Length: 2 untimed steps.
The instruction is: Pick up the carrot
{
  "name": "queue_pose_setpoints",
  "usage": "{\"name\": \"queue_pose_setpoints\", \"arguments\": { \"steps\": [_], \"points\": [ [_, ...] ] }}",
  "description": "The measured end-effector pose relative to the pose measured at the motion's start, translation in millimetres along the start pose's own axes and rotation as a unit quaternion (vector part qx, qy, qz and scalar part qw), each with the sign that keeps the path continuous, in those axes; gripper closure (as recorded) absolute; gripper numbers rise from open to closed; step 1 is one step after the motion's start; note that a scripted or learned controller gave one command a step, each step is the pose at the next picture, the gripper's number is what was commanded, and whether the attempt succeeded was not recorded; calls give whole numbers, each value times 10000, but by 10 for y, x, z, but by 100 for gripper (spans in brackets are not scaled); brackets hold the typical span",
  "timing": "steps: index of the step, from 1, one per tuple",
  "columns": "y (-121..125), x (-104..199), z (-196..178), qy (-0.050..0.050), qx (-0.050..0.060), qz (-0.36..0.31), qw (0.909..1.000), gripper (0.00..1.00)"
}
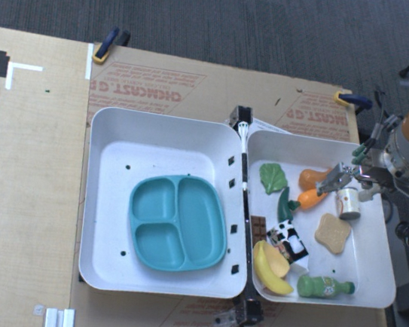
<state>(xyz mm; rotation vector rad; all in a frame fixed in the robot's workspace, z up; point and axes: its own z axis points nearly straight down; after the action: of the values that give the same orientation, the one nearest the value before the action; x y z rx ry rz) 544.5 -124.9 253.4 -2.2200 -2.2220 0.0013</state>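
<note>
Right bin, my tally: carrot near centre, orange, green top pointing 8 o'clock. Gripper at carrot's 1 o'clock, just above it; finger spacing I cannot tell. Lettuce leaf at carrot's 10 o'clock. Bread slice at 4 o'clock. Banana, green bottle at bin's 6 o'clock. Left bin: teal divided plate.
</note>
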Motion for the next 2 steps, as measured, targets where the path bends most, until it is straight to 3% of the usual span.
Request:
{"name": "queue_pose_setpoints", "arguments": {
  "steps": [1, 2],
  "points": [
    [494, -152, 784, -3, -2, 2, 10000, 0],
    [638, -424, 1438, 49, -11, 495, 9988, 0]
  ]
}}
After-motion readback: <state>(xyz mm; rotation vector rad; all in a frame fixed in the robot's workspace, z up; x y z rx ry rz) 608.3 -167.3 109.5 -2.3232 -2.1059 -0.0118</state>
